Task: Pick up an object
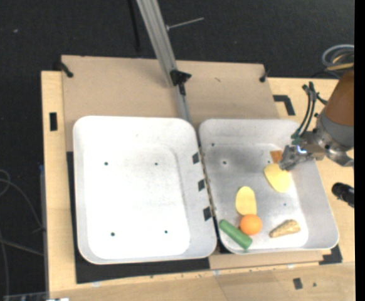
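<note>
The right bin (pixel 232 143) holds several small objects. A pale yellow flat piece (pixel 278 178) lies near its right side, with a small orange bit (pixel 275 157) just above it. A yellow oval piece (pixel 246 200) sits lower, above an orange ball (pixel 251 224). A green cylinder (pixel 234 234) rests against the front left corner, and a tan wedge (pixel 285 229) lies at the front right. My gripper (pixel 290 157) reaches in from the right, low over the bin, right beside the top of the pale yellow piece and the orange bit.
The left bin (pixel 135 187) lies beside the right one, with black clips between them. A slanted metal rod (pixel 160 39) rises behind the bins. The arm's orange band (pixel 342 102) and cables (pixel 309 108) hang over the bench's right edge.
</note>
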Robot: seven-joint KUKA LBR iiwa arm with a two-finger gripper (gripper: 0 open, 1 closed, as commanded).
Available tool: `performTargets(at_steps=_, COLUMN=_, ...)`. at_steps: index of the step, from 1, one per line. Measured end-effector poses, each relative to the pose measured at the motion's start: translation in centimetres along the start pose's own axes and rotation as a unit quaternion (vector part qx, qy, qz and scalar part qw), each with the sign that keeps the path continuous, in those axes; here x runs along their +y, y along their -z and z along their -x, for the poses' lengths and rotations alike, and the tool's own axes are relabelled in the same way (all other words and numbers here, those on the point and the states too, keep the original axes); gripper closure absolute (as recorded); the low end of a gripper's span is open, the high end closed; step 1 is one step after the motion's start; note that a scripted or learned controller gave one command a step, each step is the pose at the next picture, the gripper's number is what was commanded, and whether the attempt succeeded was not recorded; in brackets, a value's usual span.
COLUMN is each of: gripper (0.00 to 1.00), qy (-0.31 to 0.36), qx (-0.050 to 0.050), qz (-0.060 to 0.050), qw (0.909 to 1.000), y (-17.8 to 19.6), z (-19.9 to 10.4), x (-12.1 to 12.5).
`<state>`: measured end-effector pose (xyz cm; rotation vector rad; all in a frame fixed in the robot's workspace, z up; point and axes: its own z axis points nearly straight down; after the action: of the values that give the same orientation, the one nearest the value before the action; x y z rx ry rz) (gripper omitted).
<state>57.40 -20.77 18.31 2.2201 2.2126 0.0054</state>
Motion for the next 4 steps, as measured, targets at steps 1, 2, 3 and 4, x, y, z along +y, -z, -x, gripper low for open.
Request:
performTargets(at_steps=1, gripper=1.00, qy=0.003, qx=0.000, qz=0.000, qw=1.0000, y=4.4, z=0.3, x=0.3)
performTargets(at_steps=2, gripper=1.00, qy=0.004, qx=0.000, qz=0.000, qw=1.0000, y=9.9, z=0.5, x=0.5)
performTargets(at_steps=3, gripper=1.00, qy=0.004, qx=0.001, qz=-0.003, qw=1.0000, y=9.5, z=-5.1, x=-0.7)
performTargets(at_steps=4, gripper=1.00, qy=0.004, qx=0.001, qz=-0.003, qw=1.0000, y=8.8, z=-9.3, x=-0.3)
